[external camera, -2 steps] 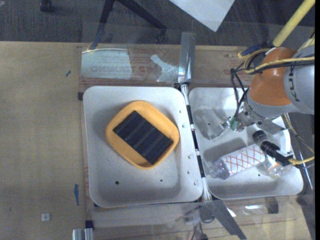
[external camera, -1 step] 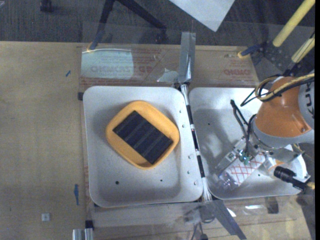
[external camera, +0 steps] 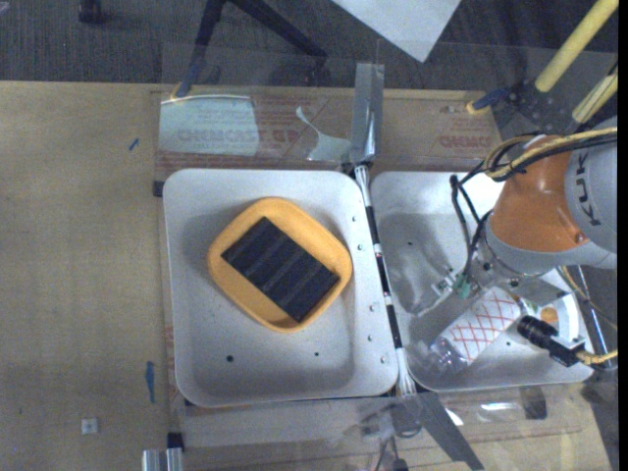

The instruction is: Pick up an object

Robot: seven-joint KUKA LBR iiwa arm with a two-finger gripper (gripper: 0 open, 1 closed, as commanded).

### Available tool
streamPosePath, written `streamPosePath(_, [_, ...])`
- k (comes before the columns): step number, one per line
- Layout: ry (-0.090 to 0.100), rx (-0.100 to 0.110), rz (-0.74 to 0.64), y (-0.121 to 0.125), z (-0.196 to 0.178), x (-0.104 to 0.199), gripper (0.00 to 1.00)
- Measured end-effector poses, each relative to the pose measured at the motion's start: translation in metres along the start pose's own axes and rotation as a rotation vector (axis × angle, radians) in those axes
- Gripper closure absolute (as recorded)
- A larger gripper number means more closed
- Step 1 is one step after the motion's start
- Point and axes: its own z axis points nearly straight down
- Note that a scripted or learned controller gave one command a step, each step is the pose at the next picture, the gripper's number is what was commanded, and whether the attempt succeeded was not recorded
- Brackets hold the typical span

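Observation:
An orange-yellow tray-like object with a black ribbed panel lies tilted in the middle of the left bin. In the right bin, a white packet with a red criss-cross pattern lies near the front, with a clear crumpled plastic piece at its lower left end. My gripper reaches down into the right bin from the grey and orange arm, just up and left of the packet. I see nothing between its fingers.
The ridge between the two bins runs just left of the gripper. A small orange bit shows by the right bin's right wall. Brown bench surface lies to the left of the bins.

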Motion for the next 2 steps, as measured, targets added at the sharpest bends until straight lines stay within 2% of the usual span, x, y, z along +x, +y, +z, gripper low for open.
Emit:
streamPosePath(1, [-0.002,-0.001,0.169,0.033,0.001,-0.045,0.00])
streamPosePath(2, [0.004,0.006,0.175,-0.044,-0.039,-0.035,0.00])
